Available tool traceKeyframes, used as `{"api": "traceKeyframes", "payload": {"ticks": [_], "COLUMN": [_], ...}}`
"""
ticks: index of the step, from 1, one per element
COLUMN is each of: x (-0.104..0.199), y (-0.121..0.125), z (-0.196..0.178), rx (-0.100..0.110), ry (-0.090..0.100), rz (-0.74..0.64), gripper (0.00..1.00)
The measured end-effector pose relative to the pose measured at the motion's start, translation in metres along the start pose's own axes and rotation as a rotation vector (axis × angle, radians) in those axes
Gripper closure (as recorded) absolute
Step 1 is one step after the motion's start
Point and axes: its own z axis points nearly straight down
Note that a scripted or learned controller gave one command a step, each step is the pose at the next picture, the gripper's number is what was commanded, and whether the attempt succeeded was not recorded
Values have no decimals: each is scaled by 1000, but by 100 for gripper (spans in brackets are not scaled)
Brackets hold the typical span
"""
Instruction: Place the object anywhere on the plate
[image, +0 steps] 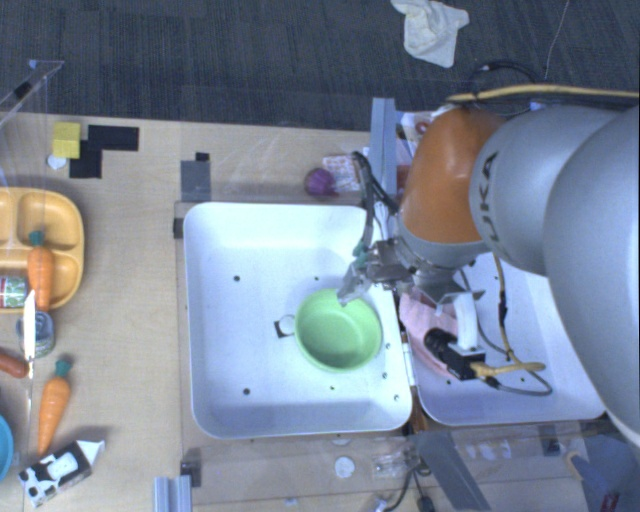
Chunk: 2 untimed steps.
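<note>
A light green bowl-shaped dish (340, 332) lies in the left bin (240, 390), near its right wall. My gripper (360, 280) hangs right over the dish's far rim, at or just above it; I see nothing held in it. A pink plate (422, 322) lies at the left edge of the right bin (560, 390), mostly hidden under the wrist. A small pale ring-like piece (285, 325) rests on the bin floor just left of the green dish.
The bulky grey arm with its orange band (450, 185) covers most of the right bin. A purple thing (320, 182) sits behind the left bin. On the bench at far left are a yellow tray (45, 250) and a carrot (52, 400).
</note>
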Motion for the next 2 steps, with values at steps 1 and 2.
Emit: {"api": "traceKeyframes", "payload": {"ticks": [1,2], "x": [70,70], "y": [-23,-24], "z": [78,78], "rx": [3,5], "ry": [-1,-1], "rz": [-314,-314], "gripper": [0,0]}}
